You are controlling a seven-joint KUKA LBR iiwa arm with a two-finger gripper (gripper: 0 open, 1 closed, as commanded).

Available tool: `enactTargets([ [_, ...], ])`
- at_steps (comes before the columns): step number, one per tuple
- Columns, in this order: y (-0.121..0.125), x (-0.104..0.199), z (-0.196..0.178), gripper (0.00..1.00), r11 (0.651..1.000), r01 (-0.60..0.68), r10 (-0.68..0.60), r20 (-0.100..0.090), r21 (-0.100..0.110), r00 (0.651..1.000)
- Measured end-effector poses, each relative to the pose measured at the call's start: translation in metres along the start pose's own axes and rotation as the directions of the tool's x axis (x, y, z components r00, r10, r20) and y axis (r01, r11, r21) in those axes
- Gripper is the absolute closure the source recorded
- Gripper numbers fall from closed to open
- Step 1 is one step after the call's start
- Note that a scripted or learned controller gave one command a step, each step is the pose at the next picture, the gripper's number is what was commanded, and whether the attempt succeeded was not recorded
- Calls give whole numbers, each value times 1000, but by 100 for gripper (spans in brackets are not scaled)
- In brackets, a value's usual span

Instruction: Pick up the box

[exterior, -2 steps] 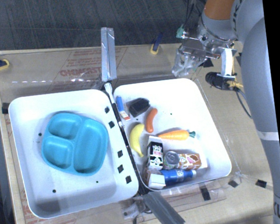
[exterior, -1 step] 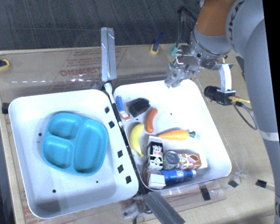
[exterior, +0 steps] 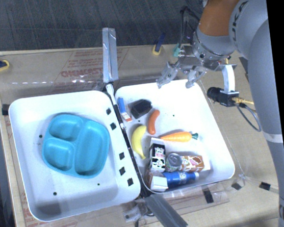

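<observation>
A small white box [exterior: 158,157] with a black-and-white print stands in the right bin [exterior: 212,122], near its front among other items. A flat brown box [exterior: 194,163] lies just to its right. My gripper [exterior: 178,80] hangs over the bin's back edge, well behind both boxes. Its fingers are spread open with nothing between them.
The right bin also holds a black object [exterior: 140,107], a red sausage [exterior: 153,121], a banana [exterior: 138,140], a carrot [exterior: 178,137], a can [exterior: 174,160] and a blue bottle [exterior: 180,177]. A blue divided plate [exterior: 76,144] lies in the left bin [exterior: 34,200].
</observation>
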State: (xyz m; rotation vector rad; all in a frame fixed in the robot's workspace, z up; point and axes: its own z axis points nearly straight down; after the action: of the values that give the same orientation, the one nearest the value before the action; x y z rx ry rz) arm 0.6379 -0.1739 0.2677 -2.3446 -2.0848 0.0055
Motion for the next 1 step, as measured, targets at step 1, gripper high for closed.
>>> enactTargets([
  [1, 14, 46, 115, 0, 1000, 0, 0, 0, -1, 1000],
])
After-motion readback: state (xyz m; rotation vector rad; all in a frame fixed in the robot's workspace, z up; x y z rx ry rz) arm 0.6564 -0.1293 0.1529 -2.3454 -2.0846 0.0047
